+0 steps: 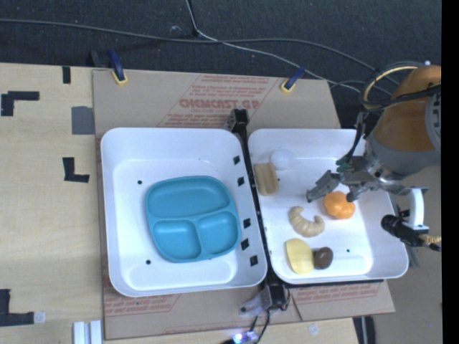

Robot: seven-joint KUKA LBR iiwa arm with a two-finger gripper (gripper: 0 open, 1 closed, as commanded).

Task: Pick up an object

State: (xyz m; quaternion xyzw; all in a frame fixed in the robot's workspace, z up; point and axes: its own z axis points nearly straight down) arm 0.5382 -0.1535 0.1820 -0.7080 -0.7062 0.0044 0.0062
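- Camera view: the gripper (336, 190) hangs over the right bin (362, 267), fingers spread apart, nothing between them.
- An orange ball (338, 206) lies just below the fingertips, toward the near rim; it is the closest object.
- The croissant (307, 222) lies left of the ball, long axis running roughly left-right.
- Judgement: a short descent toward the ball would suffice.

Wooden bench (43, 213) bears cardboard sheet (208, 99) (clamped at back edge).
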